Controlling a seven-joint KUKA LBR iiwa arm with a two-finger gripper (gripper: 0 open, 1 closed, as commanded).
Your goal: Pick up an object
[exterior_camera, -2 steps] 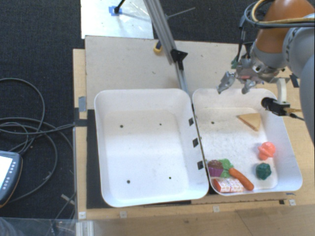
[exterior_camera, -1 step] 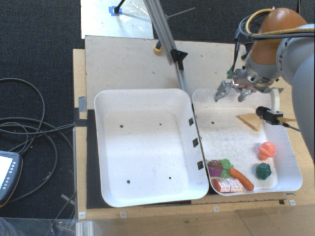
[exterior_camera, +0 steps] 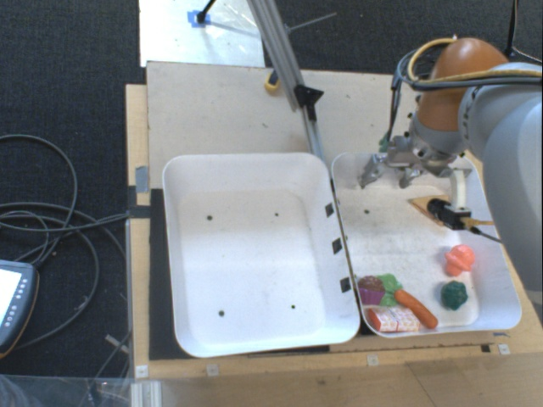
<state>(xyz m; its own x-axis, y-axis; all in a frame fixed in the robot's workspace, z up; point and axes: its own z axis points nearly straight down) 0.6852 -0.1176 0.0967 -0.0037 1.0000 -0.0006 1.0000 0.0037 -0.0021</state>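
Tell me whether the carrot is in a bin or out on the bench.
In. The carrot lies on the floor of the right bin, near its front edge, beside the other small toy foods.

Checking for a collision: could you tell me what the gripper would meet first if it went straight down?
Probably the bare white floor of the right bin, below the gripper; depth is unclear.

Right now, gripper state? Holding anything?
Gripper: above the far end of the right bin, nothing visible between its fingers; open or shut cannot be told from this view.
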